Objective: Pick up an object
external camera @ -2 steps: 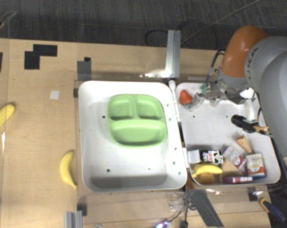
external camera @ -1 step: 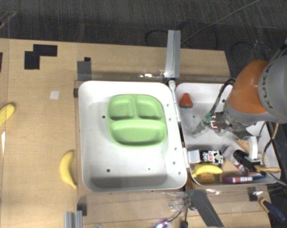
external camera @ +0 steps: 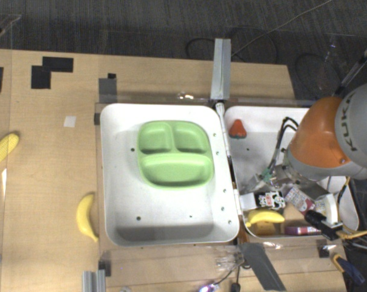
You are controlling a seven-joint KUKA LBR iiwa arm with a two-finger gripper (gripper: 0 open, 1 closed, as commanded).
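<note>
My gripper hangs below the arm's orange band, low over the front part of the right bin. Just under and in front of it lies a small black-and-white printed object. A yellow banana-like toy rests at the bin's front wall. A dark purple bar lies to its right, and a pinkish packet sits close to the wrist. A small red-orange object lies alone at the bin's back left corner. The arm hides much of the bin's right side.
The left bin holds a green divided plate. On the bench to the left lie a yellow banana and a yellow corn cob. A metal post stands behind the wall between the bins. Cables trail at the right.
</note>
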